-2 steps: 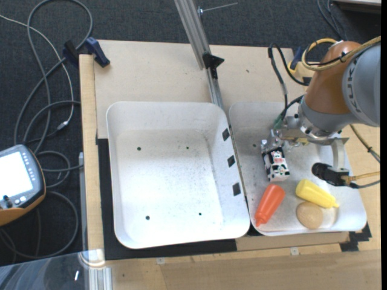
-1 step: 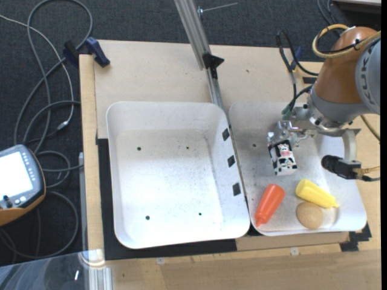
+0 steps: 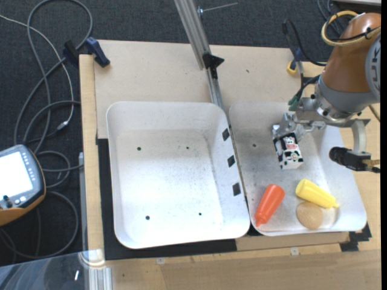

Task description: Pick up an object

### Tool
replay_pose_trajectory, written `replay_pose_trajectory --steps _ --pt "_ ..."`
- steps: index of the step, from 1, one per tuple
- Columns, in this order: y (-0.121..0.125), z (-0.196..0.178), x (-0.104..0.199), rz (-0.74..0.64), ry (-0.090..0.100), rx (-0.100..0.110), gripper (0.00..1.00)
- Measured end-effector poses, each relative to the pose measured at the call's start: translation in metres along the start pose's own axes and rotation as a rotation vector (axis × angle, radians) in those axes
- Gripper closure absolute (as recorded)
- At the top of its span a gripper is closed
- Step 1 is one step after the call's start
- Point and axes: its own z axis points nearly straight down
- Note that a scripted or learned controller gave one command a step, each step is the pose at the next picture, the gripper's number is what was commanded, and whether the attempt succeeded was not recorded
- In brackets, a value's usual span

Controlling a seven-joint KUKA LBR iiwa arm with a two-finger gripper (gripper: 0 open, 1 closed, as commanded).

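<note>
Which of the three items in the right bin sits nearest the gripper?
The yellow one, just below the gripper; the orange carrot and tan round piece lie farther toward the bin's near edge.

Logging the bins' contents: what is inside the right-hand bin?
Right bin holds an orange carrot-shaped toy, a yellow piece and a tan round piece near its front edge. The gripper covers the floor beneath it.

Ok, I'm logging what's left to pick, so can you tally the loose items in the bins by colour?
Orange: 1, the carrot-shaped piece
Yellow: 1, the corn-shaped piece
Tan: 1, the round lump
Total: 3, all in the right bin, near its front edge.
</note>
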Motion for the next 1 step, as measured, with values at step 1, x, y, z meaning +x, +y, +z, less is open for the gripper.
replay_pose_trajectory --steps 1 --pt "0.0019 0.0049 0.0533 -0.005 0.004 0.007 1.0"
